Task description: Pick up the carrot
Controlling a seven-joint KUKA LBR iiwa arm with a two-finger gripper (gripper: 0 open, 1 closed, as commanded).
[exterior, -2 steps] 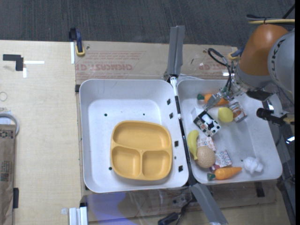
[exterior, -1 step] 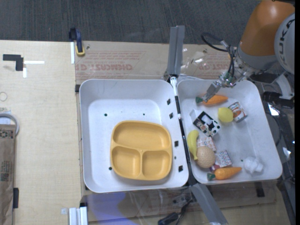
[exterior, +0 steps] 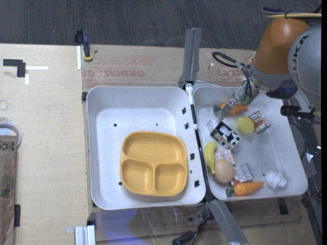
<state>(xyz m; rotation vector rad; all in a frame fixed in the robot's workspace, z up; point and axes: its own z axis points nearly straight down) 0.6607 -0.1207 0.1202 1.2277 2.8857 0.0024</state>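
Reaching in from the right, the grey arm [exterior: 301,40] with its orange band hangs over the back of the right bin [exterior: 291,152], and its gripper [exterior: 236,102] is lowered to the far left part of that bin, just beside a small orange piece [exterior: 230,108] that lies on the bin floor under its tips. At this size I cannot tell whether the fingers are spread or pressed together, nor whether the orange piece sits between them or merely next to them. The carrot [exterior: 246,188] lies well apart from the gripper, at the near edge of the same bin, stretched roughly left to right with a green stub at its left end. Just behind it sit a tan round item [exterior: 224,171] and a red and white packet [exterior: 242,171], with a yellow banana [exterior: 210,156] curving along the bin's left wall. A crumpled white lump [exterior: 276,179] rests to the right of the carrot. Nearer the middle of the bin are a black and white item [exterior: 225,133], a yellow lemon [exterior: 246,125] and a small can [exterior: 259,121] touching it. The left bin [exterior: 102,137] holds a yellow divided plate [exterior: 154,163] with three compartments.
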